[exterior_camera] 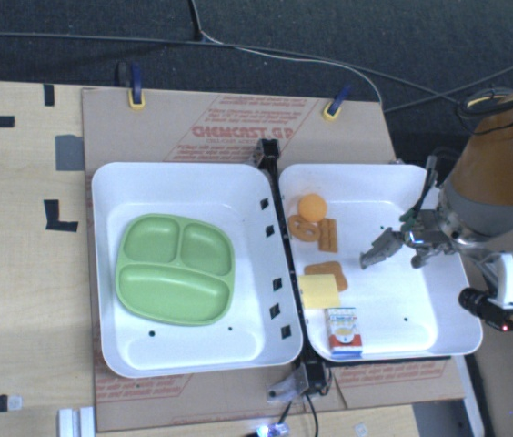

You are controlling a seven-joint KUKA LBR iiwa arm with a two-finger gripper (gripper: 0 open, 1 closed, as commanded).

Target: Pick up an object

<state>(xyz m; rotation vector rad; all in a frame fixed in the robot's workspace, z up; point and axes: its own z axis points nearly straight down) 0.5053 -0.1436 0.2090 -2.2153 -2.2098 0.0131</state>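
The right bin (420,330) holds several small items along its left side: an orange ball (312,208), a tan ring (303,230), a brown bar (328,237), a brown piece (326,272), a yellow block (319,291) and a small red and white carton (344,329). My gripper (391,257) hangs over the middle of this bin, right of the brown piece and apart from it. Its two dark fingers are spread open with nothing between them.
The left bin (115,185) holds a green divided plate (176,269). A black divider (279,244) runs between the two bins. The grey and orange arm (488,176) comes in over the right bin's right rim. Cardboard lies under both bins.
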